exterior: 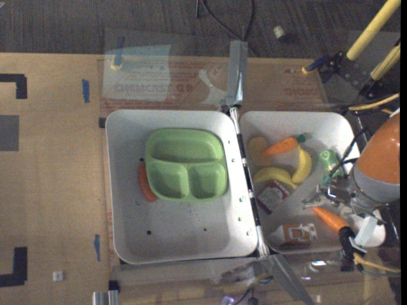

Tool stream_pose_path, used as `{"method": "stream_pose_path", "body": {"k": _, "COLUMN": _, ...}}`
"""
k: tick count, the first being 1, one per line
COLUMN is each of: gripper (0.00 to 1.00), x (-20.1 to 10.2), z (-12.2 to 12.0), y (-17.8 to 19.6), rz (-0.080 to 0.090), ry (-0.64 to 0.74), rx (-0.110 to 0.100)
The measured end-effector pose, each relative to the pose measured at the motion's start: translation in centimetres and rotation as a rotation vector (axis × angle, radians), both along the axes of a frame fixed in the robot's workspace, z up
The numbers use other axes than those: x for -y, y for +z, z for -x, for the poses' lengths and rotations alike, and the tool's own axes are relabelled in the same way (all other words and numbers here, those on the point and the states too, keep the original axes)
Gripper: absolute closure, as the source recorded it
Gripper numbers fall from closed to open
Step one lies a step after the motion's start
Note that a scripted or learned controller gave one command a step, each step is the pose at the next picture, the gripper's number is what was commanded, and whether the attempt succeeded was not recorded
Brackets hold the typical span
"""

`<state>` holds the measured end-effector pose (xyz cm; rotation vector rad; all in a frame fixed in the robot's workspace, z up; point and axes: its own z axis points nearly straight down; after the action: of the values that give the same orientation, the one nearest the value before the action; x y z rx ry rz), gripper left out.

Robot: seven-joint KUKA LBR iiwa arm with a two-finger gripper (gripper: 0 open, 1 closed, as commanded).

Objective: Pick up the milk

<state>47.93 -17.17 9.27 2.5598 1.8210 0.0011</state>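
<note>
The milk (299, 233) lay flat near the right bin's (287, 121) front wall, its long axis running left-right. The hand (332, 197) hovered up-right of it; whether it was open or closed, I cannot tell.

The grey arm (381, 170), orange-banded, reaches in from the right, its claw (327, 194) hanging low.

Two shallow white bins are sitting side by side, left (121, 189) and right (337, 124). One green sectioned plastic plate (186, 164) is lying left; right, two orange carrots (283, 146) (331, 218), two yellow bananas (304, 165) (273, 175), one small milk carton (300, 233).
</note>
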Motion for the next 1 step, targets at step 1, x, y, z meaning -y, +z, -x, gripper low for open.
{"method": "stream_pose_path", "body": {"k": 1, "gripper": 0.00, "x": -3.67, "z": -0.24, "y": 6.11, "rz": 0.000, "ry": -0.017, "rx": -0.002}}
